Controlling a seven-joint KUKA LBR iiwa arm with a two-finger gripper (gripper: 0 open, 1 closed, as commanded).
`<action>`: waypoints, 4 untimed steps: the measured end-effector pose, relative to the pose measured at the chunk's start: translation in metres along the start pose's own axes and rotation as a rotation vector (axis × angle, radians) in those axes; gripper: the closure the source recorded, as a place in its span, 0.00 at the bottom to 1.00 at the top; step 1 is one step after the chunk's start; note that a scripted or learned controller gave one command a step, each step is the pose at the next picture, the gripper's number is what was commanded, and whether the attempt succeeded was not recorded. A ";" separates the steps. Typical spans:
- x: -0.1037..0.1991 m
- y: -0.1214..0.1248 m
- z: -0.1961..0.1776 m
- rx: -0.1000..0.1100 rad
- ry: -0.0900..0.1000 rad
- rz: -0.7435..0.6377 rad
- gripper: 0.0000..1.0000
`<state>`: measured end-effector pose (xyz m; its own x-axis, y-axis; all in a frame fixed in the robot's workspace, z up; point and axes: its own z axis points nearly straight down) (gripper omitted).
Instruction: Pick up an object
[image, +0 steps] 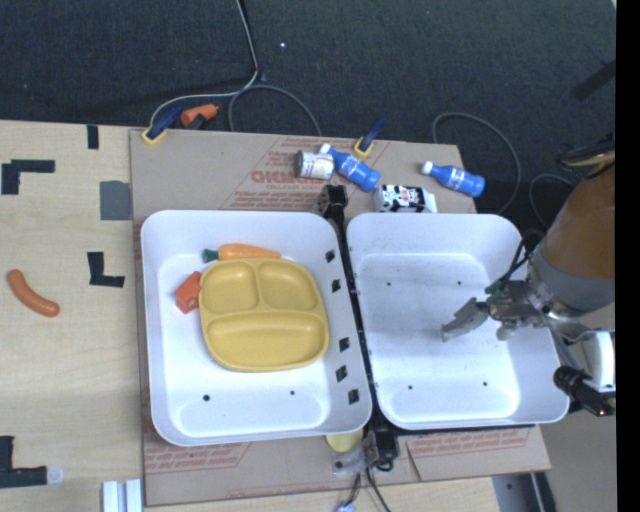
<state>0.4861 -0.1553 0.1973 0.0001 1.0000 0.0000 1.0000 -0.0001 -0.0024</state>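
A yellow divided plate (264, 313) lies in the left bin (170, 400). An orange carrot (248, 252) rests along the plate's far edge, and a small red piece (188, 291) sits at its left side. My gripper (480, 325) hangs over the right bin (420, 400), towards that bin's right half. Its fingers are spread open with nothing between them, and bare white bin floor lies beneath. The grey arm with its orange band (590, 235) comes in from the right.
Behind the bins on the cardboard lie a white can (315, 163), two blue bottles (357, 170) (455, 178) and a black-and-white carton (405, 198). A sausage (32, 293) lies on the bench at far left. Black clips line the wall between the bins.
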 end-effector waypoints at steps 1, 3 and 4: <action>-0.064 0.078 0.086 -0.001 -0.002 0.000 0.00; 0.052 0.125 0.110 -0.008 -0.003 -0.005 0.00; 0.050 0.185 0.108 -0.007 -0.001 -0.003 0.00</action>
<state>0.6706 -0.1052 0.0888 -0.0032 1.0000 -0.0009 1.0000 0.0032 0.0042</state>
